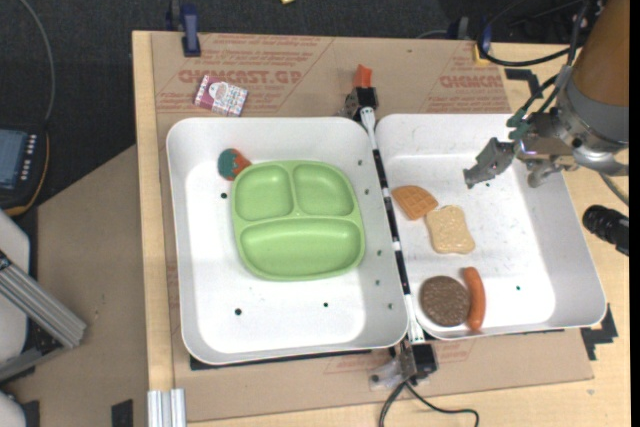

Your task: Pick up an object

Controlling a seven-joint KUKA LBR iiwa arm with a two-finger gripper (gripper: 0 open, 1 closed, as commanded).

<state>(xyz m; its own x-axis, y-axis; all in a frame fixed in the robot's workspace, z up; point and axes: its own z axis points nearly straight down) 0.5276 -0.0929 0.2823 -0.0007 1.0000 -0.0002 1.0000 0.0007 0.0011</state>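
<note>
My gripper (492, 165) hangs over the upper part of the right bin (560, 300), and I can't tell from here how it is set. The nearest target, a bread slice (450, 229), lies flat left of the bin's middle, just beside an orange chip (414, 201), with a brown patty (444, 299) and sausage (474, 297) nearer the front. I judge it light, stiff toy food lying low, so I'd pinch its narrow edges.

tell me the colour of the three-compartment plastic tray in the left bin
Light green, clearest in the camera view.
</note>
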